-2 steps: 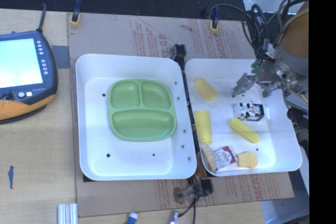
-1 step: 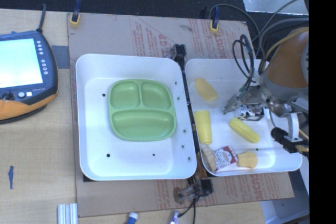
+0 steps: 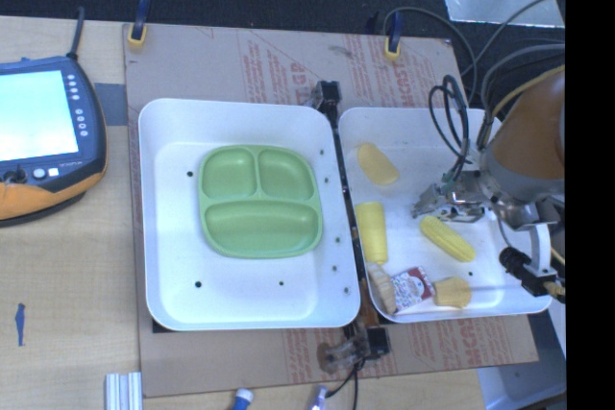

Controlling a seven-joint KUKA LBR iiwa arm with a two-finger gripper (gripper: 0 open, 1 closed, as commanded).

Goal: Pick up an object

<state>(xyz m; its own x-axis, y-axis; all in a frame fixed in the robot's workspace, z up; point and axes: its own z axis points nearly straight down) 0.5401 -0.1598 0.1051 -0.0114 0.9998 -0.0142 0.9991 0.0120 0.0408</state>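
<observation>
A tablet-like control pendant [image 3: 43, 134] lies at the bench's left edge, its left side cut off by the frame. Next comes the left bin [image 3: 163, 293], which carries one green divided plate [image 3: 259, 202] with three compartments, set near the bin's middle. Two clamps [image 3: 137, 24] with blue handles grip the cardboard sheet's far edge, one above each bin.

The right bin [image 3: 408, 125] touches the left bin along their shared wall. In it lie several yellow pieces: one yellow block [image 3: 372, 231] upright along the bin's left wall, one rounded yellow piece [image 3: 378, 164] near the far left corner, one corn cob [image 3: 448, 238] near the middle, and a small tan piece [image 3: 453, 292] by the near edge. Just left of that piece sits a small red and white packet [image 3: 411, 287], and beside it a brownish stick-shaped thing [image 3: 381, 285] at the near left corner, too small to name.

The gripper [image 3: 452, 203] hangs over the right bin's right half, just beyond the corn cob. Its metal parts blur together, so I cannot tell how it is set. The arm [image 3: 528, 139] and black cables hide the bin's right wall and far right corner.
</observation>
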